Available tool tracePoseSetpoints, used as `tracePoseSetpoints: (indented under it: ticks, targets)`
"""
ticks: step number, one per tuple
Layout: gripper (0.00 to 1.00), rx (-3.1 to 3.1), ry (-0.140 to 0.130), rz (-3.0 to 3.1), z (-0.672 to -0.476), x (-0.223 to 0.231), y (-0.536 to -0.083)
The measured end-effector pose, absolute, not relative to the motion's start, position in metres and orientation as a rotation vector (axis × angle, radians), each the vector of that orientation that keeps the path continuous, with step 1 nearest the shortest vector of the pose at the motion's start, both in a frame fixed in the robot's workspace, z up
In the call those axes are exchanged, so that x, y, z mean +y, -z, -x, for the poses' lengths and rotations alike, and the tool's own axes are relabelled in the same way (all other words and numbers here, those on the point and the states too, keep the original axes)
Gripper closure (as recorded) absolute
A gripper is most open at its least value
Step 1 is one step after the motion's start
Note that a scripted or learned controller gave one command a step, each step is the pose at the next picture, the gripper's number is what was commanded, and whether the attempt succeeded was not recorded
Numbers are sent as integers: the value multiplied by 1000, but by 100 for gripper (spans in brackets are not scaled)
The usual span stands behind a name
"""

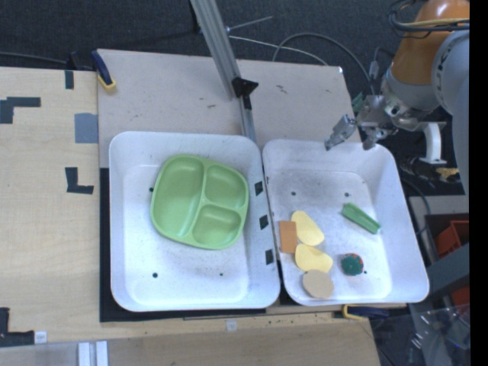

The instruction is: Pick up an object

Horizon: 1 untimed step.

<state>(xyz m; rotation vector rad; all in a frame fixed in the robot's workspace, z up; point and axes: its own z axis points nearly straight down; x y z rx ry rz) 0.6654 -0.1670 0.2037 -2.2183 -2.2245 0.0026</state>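
- Your end effector (352,133) hangs over the far rim of the right bin (404,227), and between its fingers you can see nothing held; they look parted a little, though the view is too small for you to be sure how far.
- Every pickable thing lies well below it toward the near side of that bin: a green stick (360,218) nearest, then an orange block (287,236), two yellow pieces (309,229) (313,258), a tan disc (318,284) and a small dark green ball (351,264).
- Expect trouble in the cluster: the orange block touches the upper yellow piece, and the yellow pieces and disc overlap, so a closing grip could shove neighbours or catch two at once.
- The flat pieces lie low on the bin floor; fingers may slide over them and shut on air.
- The ball could roll away if nudged.
- The green stick lies apart from the rest, so you would likely find it the safest target.
- Off to the left, the other bin (126,227) carries a green divided plate (200,201); a metal pole (217,36) slants over the desk (46,151) beyond, clear of your path.
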Motion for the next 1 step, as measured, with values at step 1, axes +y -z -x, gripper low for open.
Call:
tracePoseSetpoints:
  ticks: [1]
  targets:
    - [0,-2224,-4,2219,-665,-167,-204]
